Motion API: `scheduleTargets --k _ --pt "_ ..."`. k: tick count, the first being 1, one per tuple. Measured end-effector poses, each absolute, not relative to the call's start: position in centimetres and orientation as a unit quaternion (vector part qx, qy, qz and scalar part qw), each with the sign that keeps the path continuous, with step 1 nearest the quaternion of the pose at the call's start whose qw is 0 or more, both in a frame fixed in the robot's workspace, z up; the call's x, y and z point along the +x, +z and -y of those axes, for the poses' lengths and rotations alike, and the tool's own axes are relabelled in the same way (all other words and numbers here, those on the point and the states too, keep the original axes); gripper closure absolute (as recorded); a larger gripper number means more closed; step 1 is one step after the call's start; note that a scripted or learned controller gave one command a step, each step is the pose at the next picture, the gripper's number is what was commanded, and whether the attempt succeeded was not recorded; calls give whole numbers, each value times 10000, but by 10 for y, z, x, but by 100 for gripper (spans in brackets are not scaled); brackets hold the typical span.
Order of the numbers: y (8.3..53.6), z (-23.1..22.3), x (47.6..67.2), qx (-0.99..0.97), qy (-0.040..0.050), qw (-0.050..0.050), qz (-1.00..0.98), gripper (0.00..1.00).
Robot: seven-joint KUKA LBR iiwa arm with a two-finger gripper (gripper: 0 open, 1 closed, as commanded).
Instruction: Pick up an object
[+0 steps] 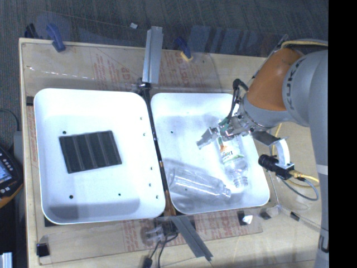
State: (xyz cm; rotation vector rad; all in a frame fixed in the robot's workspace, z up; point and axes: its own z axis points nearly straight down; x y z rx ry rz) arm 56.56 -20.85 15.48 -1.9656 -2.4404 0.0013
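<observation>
Clear plastic is what the pick comes down to: two bottles lie in the right bin (184,108).

Camera view. Arm (290,82) reaches in from the right, orange band above the wrist. Claw (215,137) hangs low over the right bin, at the top end of the labelled bottle (231,158). Whether it is open, closed or gripping cannot be told; the tips blur into the bottle's glare.

Labelled bottle lies on its side near the bin's right wall, cap toward the near edge, white label with red print on the upper body. Second bottle (196,182), no label, lies flat along the near wall, just beside the first. Both rest on the bin floor.

Left bin (50,108) holds a dark ribbed pad (90,151), flat, well apart from the claw.

Handling, as judged: bottles look empty, so light, thin-walled, springy, slick. They would roll or squirt out under an off-centre pinch. Best hold is probably across the body at the label, fingers square to the long axis. The neck is stiffer but narrow.
</observation>
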Motion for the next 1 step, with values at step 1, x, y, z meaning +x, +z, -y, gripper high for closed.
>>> scheduleTargets --k 1 --pt "169 208 556 -6194 5 46 7851 0"
